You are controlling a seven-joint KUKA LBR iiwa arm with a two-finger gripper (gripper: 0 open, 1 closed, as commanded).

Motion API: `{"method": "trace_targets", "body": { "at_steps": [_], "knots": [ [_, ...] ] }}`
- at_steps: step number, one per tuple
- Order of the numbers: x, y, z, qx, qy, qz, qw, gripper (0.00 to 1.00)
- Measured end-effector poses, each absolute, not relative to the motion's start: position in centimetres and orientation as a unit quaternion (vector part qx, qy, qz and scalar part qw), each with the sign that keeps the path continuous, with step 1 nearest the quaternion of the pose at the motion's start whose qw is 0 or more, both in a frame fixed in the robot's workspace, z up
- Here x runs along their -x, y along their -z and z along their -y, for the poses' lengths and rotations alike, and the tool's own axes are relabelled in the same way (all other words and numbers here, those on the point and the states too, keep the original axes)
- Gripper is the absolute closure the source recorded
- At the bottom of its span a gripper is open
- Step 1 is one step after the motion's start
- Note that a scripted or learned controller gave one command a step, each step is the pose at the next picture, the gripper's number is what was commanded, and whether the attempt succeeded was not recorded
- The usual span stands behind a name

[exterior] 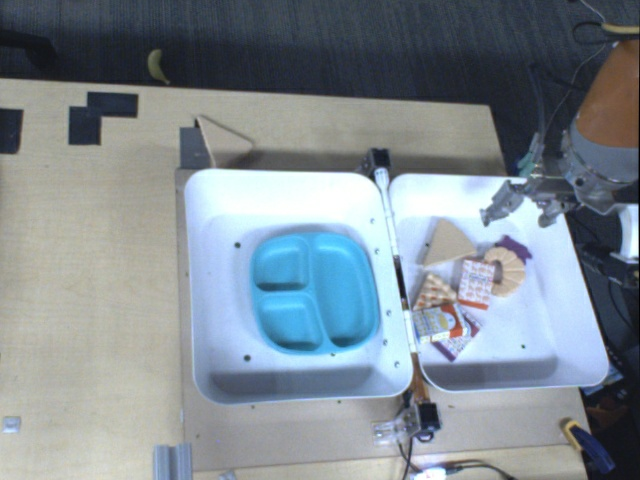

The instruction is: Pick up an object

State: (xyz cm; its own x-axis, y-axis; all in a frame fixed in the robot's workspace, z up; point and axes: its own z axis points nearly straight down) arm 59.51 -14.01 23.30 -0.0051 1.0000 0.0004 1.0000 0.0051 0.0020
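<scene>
While I watch from above, the arm (608, 108) reaches in from the right and its hand (522, 204) hangs over the far part of the right bin (575, 318); its two fingers (497, 210) are spread apart with nothing between them; the objects lie in a loose pile (468, 293) nearer the middle of that bin, below and to the left of the hand; I can make out a tan wedge (447, 240), a round biscuit-coloured piece (507, 269) with a purple scrap beside it, a red-and-white patterned card (477, 283) and some small packets (445, 328); the left bin (215, 268) holds a blue divided tray (314, 290); both bins sit side by side on the bench (90, 298).
</scene>
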Motion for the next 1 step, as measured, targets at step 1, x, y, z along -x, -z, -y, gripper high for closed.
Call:
{"method": "trace_targets", "body": {
  "at_steps": [1],
  "knots": [
    [-57.51,-12.63,17.03,-0.706,0.0001,-0.708,0.0,0.0]
  ]
}}
